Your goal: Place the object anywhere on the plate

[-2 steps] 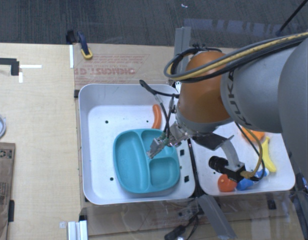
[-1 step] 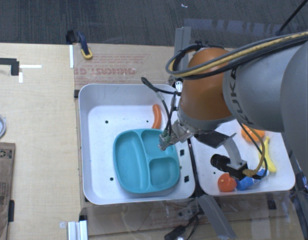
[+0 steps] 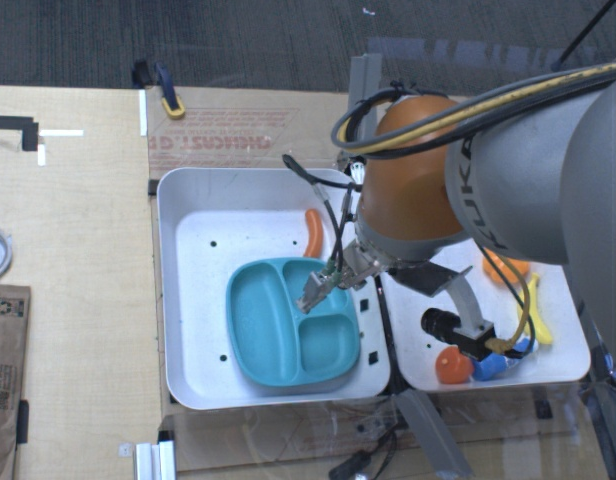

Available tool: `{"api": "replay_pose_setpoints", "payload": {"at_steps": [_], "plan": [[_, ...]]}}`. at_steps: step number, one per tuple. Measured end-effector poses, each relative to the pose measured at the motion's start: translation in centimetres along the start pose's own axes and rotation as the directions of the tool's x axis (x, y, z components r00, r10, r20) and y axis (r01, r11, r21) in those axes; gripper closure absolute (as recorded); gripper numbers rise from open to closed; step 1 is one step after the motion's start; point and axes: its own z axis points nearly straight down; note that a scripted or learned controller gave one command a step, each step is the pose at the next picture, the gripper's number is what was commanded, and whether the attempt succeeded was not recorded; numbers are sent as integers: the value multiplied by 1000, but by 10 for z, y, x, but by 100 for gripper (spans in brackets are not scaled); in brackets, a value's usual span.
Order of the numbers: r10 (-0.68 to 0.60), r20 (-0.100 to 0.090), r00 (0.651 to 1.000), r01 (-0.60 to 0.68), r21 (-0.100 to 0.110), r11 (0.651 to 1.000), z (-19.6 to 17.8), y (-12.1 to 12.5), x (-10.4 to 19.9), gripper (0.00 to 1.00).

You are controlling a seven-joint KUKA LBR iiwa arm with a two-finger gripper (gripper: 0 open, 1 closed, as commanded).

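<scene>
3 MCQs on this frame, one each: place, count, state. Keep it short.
1. Where does the plate lie?
A. In the left bin
B. In the right bin
C. On the bare bench

2. How many compartments does the plate have?
A. One
B. Three
C. Five

3. Where is the orange sausage-shaped object?
A. On the plate
B. On the bin floor just beyond the plate's far rim
C. Outside both bins

Answers:
1. A, the teal plate sits inside the left white bin.
2. B, one long section at its left and two smaller ones at its right.
3. B, it rests on white floor by the far rim, beside the gripper that is over the plate.
</scene>
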Motion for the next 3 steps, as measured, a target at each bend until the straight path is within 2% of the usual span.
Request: {"api": "replay_pose_setpoints", "payload": {"at_steps": [1, 2, 3], "plan": [[4, 1, 1000, -4, 1, 1000, -8, 0, -2, 100], [4, 1, 1000, -4, 1, 1000, -8, 0, -2, 0], [8, 2, 1000, -8, 2, 1000, -16, 0, -4, 100]]}}
